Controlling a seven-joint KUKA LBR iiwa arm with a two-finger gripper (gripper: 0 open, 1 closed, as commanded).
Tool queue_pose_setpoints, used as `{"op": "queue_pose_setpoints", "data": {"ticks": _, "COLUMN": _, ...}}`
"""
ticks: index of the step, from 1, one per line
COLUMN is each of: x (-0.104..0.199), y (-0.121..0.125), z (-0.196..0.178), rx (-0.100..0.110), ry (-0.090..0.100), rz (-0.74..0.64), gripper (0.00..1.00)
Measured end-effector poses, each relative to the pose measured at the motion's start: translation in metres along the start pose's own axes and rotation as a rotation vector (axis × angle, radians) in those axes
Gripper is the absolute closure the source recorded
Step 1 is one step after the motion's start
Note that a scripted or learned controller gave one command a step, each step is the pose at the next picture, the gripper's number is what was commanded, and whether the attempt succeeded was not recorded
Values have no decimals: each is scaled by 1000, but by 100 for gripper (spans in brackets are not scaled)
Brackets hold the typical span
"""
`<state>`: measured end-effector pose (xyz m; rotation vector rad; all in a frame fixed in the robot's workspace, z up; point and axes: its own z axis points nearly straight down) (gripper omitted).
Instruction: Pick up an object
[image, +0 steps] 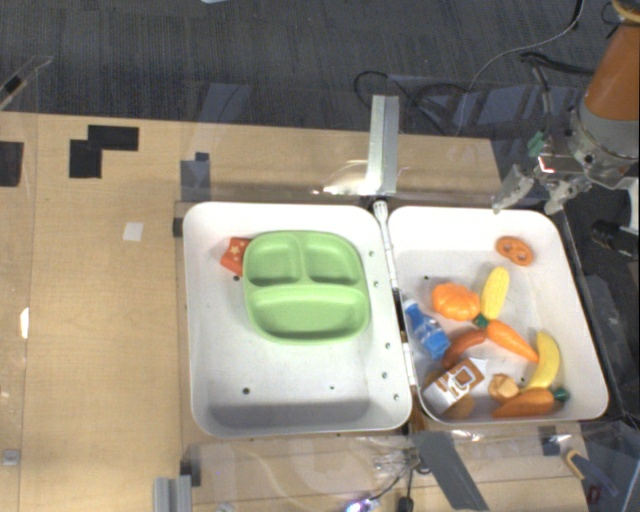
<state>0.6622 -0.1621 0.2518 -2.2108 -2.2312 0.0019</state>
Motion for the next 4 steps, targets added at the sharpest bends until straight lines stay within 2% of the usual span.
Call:
{"op": "queue_pose_setpoints", "data": {"ticks": 1, "x": 7, "y": -65, "z": 103, "rx": 1, "ry": 1, "rz": -235, "gripper": 0}}
{"op": "queue_pose_setpoints", "data": {"ticks": 2, "x": -34, "y": -56, "z": 164, "rx": -9, "ry": 0, "rz": -108, "gripper": 0}}
{"op": "queue_pose_setpoints", "data": {"ticks": 3, "x": -33, "y": -54, "z": 155, "rx": -11, "ry": 2, "rz": -114, "gripper": 100}}
{"op": "queue_pose_setpoints", "data": {"ticks": 4, "x": 20, "y": -17, "z": 58, "rx": -2, "ry": 0, "rz": 8, "gripper": 100}}
